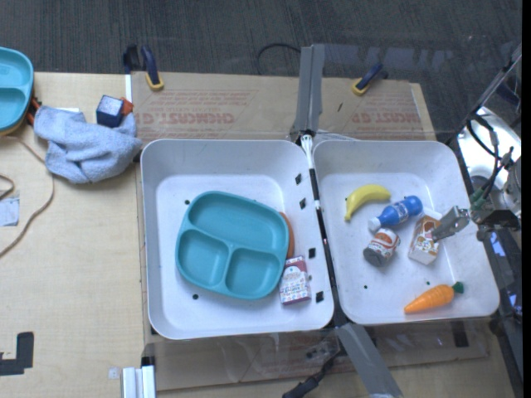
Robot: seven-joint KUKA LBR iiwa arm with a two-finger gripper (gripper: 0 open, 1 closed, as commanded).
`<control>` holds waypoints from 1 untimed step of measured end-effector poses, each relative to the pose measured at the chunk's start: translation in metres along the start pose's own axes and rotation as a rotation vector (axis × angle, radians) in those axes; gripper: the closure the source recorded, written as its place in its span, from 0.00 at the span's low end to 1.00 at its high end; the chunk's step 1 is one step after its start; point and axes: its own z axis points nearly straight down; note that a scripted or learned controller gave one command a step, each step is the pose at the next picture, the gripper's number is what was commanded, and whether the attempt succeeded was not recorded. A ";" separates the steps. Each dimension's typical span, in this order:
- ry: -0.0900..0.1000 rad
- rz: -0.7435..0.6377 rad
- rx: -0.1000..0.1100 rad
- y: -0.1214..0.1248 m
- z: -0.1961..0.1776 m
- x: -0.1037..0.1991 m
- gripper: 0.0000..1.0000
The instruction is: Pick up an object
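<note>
a grey cloth (85, 145) lay on the bench left of the bins. the left bin (158, 222) held a teal divided tray (232, 245) with a small carton (294, 281) touching its right corner. the right bin (465, 189) held a banana (366, 198), a blue bottle (397, 212), a can (382, 246), a juice carton (424, 242) and a carrot (431, 298). the gripper (450, 223) hung just beside the juice carton; finger spacing could not be determined.

A robotics lab test station: two white bins (158, 222) sit side by side on a cardboard-covered worktop (249, 106) held by clamps (149, 69), with toy food such as a plastic banana (366, 198) and carrot (430, 298), loose cables (489, 152), and grey carpet (249, 15) beyond.
</note>
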 end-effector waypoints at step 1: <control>0.000 0.094 0.001 0.037 0.089 0.017 0.00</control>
